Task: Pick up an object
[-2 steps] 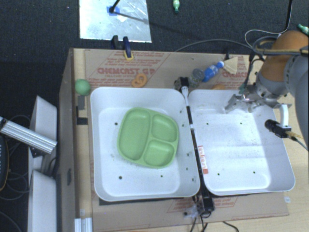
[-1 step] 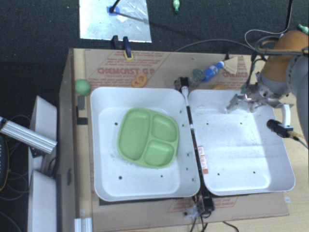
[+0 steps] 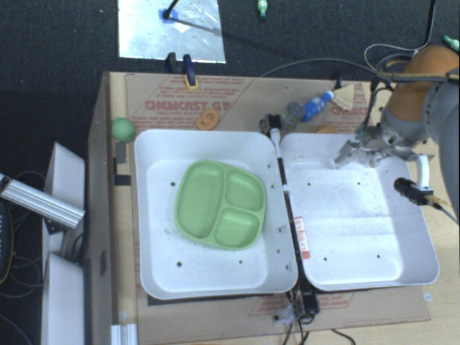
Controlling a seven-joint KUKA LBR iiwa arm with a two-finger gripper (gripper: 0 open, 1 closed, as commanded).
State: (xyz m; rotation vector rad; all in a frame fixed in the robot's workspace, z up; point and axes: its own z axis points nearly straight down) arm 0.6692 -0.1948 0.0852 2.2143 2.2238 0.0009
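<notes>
**Gripper at right bin's 1 o'clock corner, tray in left bin**

Green three-compartment tray [image 3: 220, 204], smooth plastic with rounded corners, lies flat mid left bin [image 3: 154, 157], open floor on all sides. Gripper [image 3: 350, 154] hangs over right bin [image 3: 402, 264] near its far rim; can't tell how the jaws stand. Right bin floor scuffed white.

The green tray [image 3: 221, 204] sat in the middle of the left bin [image 3: 154, 272], with open white floor all round it. The right bin [image 3: 359, 264] had lots of open floor; the arm [image 3: 413, 113] hung over its top right corner. A bottle [image 3: 314, 107] and bits lay behind the bins, out of the way
</notes>
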